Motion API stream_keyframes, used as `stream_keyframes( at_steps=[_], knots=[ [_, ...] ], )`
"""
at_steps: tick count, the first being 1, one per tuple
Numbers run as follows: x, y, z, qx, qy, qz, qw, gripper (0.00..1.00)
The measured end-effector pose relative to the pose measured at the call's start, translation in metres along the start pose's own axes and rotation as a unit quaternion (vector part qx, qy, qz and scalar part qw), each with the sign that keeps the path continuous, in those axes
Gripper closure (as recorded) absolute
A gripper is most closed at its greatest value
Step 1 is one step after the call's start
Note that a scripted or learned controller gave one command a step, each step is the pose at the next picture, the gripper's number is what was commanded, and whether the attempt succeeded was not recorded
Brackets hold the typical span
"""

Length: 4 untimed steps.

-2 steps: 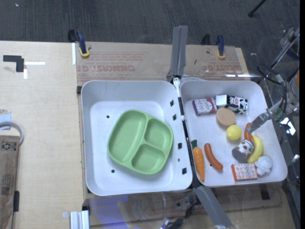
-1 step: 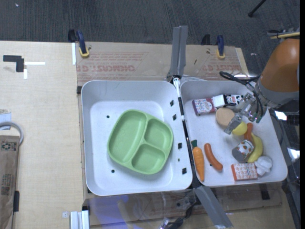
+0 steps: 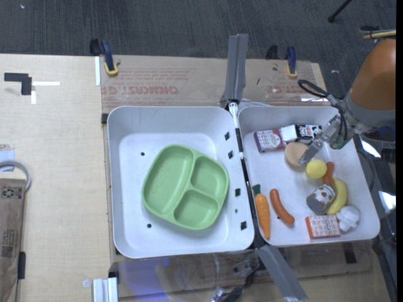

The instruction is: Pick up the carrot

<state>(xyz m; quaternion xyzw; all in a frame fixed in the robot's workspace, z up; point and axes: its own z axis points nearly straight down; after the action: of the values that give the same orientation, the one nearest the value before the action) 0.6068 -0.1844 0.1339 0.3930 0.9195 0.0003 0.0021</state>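
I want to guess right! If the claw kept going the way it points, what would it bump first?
Probably the tan round thing: the claw points down-left, right at its edge. The yellow lemon sits close below. Height is hard to judge.

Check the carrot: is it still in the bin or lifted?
In the bin. The carrot lies flat along the right bin's left wall, far from the gripper.

both bins look like smooth white plastic, faintly glossy. the green tray is matt plastic. the carrot and banana have a toy-like plastic sheen. the bench is pale wood, the far board rough brown cardboard.
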Motion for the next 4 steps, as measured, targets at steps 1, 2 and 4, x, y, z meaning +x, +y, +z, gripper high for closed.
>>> stream_keyframes(
  at_steps=[1,2,4],
  knots=[
    [0.0,0.02,-0.04,0.0,0.0,-0.054,0.9986,0.0],
    [0.07,0.017,0.022,0.0,0.002,-0.142,0.9898,0.0],
    [0.143,-0.024,0.042,0.0,0.002,-0.226,0.974,0.0]
  ],
)
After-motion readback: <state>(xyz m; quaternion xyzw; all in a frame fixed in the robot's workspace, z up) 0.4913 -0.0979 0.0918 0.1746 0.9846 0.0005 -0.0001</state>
